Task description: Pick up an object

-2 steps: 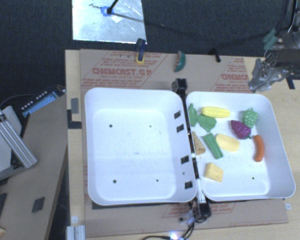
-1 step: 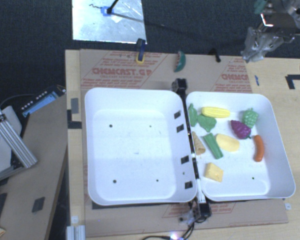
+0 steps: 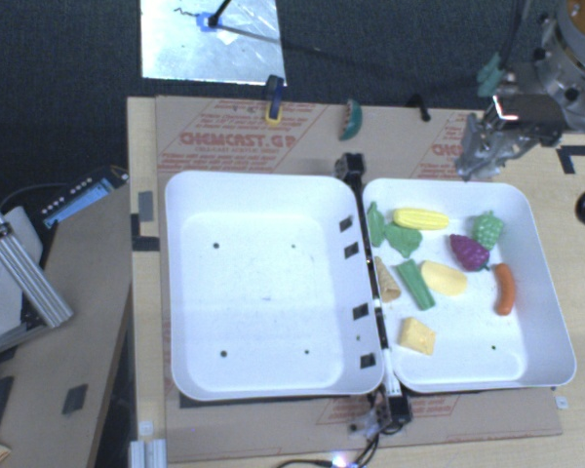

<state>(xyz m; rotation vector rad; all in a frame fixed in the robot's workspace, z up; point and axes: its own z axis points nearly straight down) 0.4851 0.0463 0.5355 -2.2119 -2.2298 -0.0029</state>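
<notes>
Below and left of the gripper (image 3: 480, 159), toy foods are scattered in the right bin (image 3: 541, 261): corn (image 3: 419, 219), purple grapes (image 3: 469, 253), green grapes (image 3: 487, 229) nearest, orange carrot (image 3: 505, 289) upright. Whether the gripper is holding anything cannot be told.

Scene evenly lit from above, fairly bright, slightly cool cast. Both white bins (image 3: 263, 291) near overexposed, floor detail washed out. Shiny sheet (image 3: 213, 25) in upper left of frame throws patchy glare. Dark floor along top of frame underexposed, texture barely readable. Shadows soft and short: thin dark edge under bins' lower rim. Arm (image 3: 575, 37) at upper right soft, slightly blurred. Overall resolution low, small toys in right bin (image 3: 541, 349) grainy. Straight edges bow slightly toward frame corners.
</notes>
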